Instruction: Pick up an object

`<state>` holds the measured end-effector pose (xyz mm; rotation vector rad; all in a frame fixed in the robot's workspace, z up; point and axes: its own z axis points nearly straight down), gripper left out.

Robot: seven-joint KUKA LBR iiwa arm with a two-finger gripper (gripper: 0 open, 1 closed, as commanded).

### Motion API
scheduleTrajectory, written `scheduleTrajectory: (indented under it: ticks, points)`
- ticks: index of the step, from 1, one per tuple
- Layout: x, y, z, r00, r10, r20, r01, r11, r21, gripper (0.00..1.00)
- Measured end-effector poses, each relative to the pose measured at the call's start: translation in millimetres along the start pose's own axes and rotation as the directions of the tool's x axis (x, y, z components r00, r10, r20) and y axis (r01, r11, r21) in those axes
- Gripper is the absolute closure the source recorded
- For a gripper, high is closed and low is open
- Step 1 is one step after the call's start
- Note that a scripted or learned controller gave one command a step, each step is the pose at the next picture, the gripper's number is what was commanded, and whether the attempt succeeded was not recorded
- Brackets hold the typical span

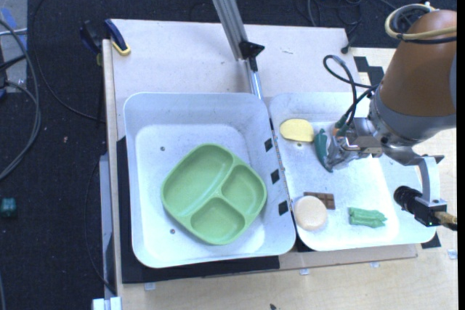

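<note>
Right of centre, the gripper [328, 151] grasps a teal object [321, 147] (raised over the right bin [392, 229]), beside a yellow piece [296, 131]. The green divided plate [213, 193] occupies the left bin [145, 127].

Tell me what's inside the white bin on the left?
A green plate with three sections lies in the left bin. Whatever might sit under the plate is covered.

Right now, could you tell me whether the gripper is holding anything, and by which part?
It cannot be told. The gripper is low in the right white bin, right beside a teal, elongated object, but no hold on it is visible.
</note>
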<state>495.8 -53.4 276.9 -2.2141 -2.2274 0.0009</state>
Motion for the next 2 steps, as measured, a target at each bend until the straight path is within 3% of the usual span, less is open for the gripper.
scheduleTrajectory:
  ticks: [2]
  points:
    - [96,-7,32,1.0,0.0,-0.001,0.0,1.0,0.002,1.0]
